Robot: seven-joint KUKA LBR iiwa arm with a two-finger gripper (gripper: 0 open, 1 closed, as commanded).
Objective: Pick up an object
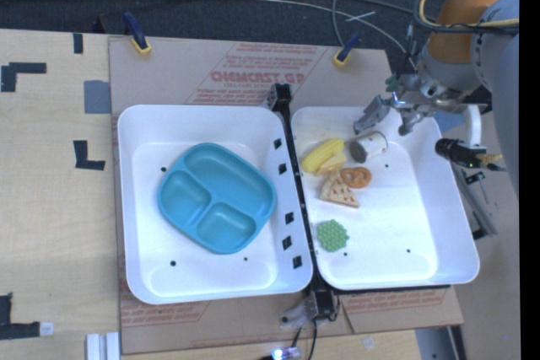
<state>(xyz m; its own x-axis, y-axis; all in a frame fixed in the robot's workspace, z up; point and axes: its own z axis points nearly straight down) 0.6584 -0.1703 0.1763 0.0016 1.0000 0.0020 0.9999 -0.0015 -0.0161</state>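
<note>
Red print runs across the cardboard sheet [253, 72] under the bins, seen upside down from here. The big line looks like "CHEMCAST GP," though that's unsure; the smaller lines around it are too blurred to read.

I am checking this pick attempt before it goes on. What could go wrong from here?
1. The banana, small cylinder, pretzel and waffle piece lie crowded together, so the hand may knock neighbours or catch two.
2. The cylinder lies on its side and might roll away when touched.
</note>
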